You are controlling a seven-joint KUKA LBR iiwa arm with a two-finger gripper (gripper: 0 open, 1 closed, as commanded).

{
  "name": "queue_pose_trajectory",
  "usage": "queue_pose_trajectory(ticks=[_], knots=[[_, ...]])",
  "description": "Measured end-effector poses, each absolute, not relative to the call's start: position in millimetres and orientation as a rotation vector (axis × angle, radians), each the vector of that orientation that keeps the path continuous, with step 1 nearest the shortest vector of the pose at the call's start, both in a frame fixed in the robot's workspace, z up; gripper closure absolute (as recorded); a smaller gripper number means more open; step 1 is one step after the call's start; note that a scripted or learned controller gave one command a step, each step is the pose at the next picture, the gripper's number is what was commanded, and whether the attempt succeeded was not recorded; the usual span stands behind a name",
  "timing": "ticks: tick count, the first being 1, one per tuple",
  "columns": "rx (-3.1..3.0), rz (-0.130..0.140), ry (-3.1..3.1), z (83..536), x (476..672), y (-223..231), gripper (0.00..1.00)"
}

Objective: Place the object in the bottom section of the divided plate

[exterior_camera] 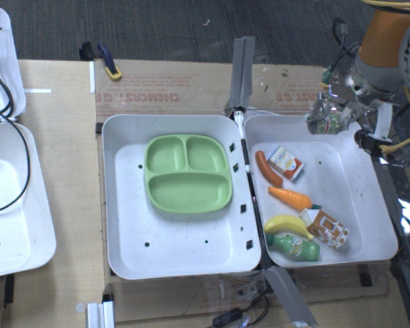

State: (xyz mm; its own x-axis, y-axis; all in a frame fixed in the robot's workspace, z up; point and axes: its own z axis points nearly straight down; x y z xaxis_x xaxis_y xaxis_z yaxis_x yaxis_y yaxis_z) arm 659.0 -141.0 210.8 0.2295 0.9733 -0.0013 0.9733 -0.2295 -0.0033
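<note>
A light green divided plate (150, 183) lies in the left bin (123, 238), with two small sections at the back and one wide section at the front. The gripper (326, 122) hangs over the back edge of the right bin (369, 203), far right of the plate. A small greenish blur shows at its tip, and I cannot make out what it is. In the right bin lie a red sausage (268, 169), a small white and orange carton (285, 162), a carrot (291, 197), a banana (287, 223), a green bottle (294, 247) and a brown and white juice box (326, 227).
A grey divider post (242, 74) stands between the bins at the back. A blue and yellow clamp (106, 61) lies on the bench at the back left. A white fixture with black cables (7, 149) fills the far left.
</note>
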Motion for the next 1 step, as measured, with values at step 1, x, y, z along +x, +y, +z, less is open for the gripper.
queue_pose_trajectory(ticks=[1], knots=[[-2.528,0.007,-1.860,216.1,612.8,-53.6,1.00]])
